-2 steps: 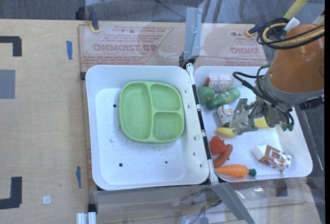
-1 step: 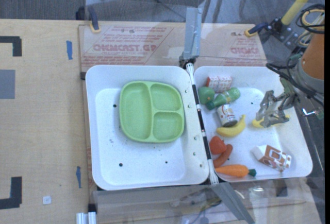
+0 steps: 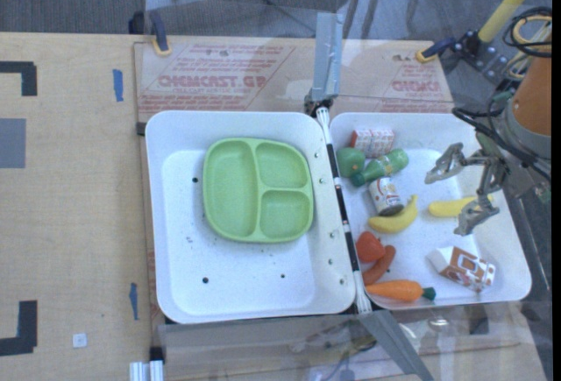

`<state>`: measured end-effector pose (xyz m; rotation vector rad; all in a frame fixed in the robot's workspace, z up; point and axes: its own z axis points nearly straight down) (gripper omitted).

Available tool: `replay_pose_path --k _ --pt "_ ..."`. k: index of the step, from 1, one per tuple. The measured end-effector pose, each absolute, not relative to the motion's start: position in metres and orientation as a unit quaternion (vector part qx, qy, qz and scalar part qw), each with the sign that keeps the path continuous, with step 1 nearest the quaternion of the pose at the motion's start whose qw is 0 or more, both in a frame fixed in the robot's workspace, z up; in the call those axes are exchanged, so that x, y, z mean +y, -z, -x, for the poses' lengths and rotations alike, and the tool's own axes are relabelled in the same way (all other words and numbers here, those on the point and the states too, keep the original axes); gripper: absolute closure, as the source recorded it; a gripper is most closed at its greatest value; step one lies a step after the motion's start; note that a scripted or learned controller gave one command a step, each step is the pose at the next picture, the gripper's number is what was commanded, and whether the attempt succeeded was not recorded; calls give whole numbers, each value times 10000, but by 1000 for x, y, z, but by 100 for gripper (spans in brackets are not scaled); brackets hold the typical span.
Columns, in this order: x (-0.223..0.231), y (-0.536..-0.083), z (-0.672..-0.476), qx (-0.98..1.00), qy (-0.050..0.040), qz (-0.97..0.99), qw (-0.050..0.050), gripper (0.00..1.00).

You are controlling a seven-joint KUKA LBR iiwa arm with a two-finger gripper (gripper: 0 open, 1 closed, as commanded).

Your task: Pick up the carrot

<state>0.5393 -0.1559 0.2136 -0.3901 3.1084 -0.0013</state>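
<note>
The carrot [image 3: 399, 290], orange with a small green stub at its right end, lies flat along the front edge of the right bin [image 3: 508, 283]. My gripper [image 3: 462, 189] hangs over the right side of that bin, well behind and to the right of the carrot. Its two fingers [image 3: 447, 162] are spread open and hold nothing. A small yellow piece [image 3: 451, 208] lies just below the gripper, near the nearer fingertip.
A red-orange piece [image 3: 379, 265] and a red fruit [image 3: 369, 245] lie just behind the carrot. A white and orange carton [image 3: 462, 267] sits to its right. A banana [image 3: 394, 217], a can [image 3: 384, 194] and green items [image 3: 372, 165] crowd the bin's left. A green divided plate [image 3: 259, 189] rests in the left bin.
</note>
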Motion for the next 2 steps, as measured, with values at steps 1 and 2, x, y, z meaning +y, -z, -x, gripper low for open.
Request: replay_pose_path --k 1,2 --pt "-48 -196 -534 9827 -6 1851 19 0" --pt "0 -186 -543 9903 -7 1388 13 0"
